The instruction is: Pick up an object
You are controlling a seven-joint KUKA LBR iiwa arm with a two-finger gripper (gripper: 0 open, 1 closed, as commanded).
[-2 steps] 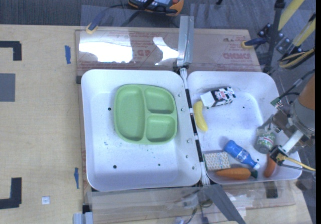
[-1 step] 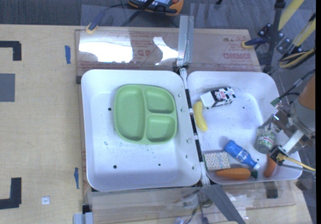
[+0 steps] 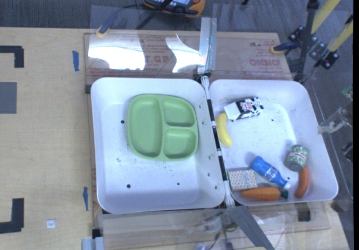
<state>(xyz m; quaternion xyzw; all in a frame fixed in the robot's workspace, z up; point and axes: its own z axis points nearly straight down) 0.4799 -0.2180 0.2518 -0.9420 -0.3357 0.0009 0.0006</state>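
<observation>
Your claw's state I cannot tell; a smooth green sectioned plate (image 3: 163, 127) fills the left bin (image 3: 106, 187), a curved banana (image 3: 224, 130) lies right

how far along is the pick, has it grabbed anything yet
Nothing looks done: the banana, blue bottle, carrot, sausage, can and cow-print carton all lie in the right bin. Nothing is in hand. The whole pick is left; the green tray sits in the left bin.
</observation>
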